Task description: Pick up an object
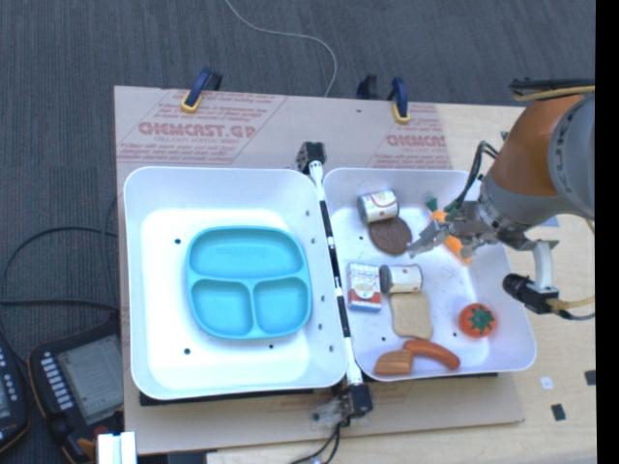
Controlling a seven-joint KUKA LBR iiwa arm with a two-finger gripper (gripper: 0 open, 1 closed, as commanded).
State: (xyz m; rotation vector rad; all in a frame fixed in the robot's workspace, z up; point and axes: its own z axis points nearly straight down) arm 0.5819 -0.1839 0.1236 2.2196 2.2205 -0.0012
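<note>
Candidate objects for the pick all lie in the right bin, which the arm enters from the right. Nearest the gripper is a small orange piece and, just beside it to the left, a brown round patty. No object can be seen between the fingers, and whether the claw is apart or together cannot be told from this view.

Step in hand, as judged: approach and descent over the upper middle of the right bin, with no pick made yet. The next move calls for settling on one target, aligning over it and closing on it without nudging its neighbours, since the items near the gripper sit close together.

Contents of the right bin:
- a small can near the top
- a red-and-white carton touching or just beside a second can lying on its side
- a slice of bread below that can
- a sausage near the bottom wall
- a tomato well apart, toward the right wall

The left bin holds a blue divided tray with three compartments, none of which holds anything visible
</note>
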